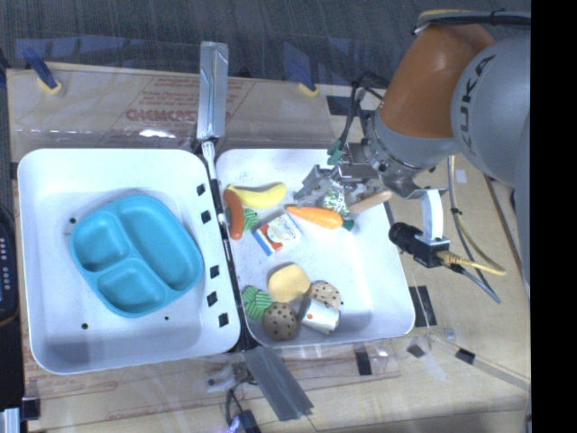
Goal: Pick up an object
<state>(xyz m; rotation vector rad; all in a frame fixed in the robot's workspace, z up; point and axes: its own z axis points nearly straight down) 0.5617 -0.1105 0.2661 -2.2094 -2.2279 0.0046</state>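
Carrot [317, 216]: lies just left-below the hand [335, 184], long axis crosswise.
Hand: over the carrot's top end; grip cannot be told.

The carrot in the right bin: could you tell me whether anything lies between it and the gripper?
Nothing visible does. The gripper sits just above the carrot, with bare bin floor between them; the banana lies off to the carrot's left.

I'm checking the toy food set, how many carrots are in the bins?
2. One carrot lies near the middle of the right bin, beside the gripper. The other carrot lies along that bin's left wall, under the banana. The arm may hide more.
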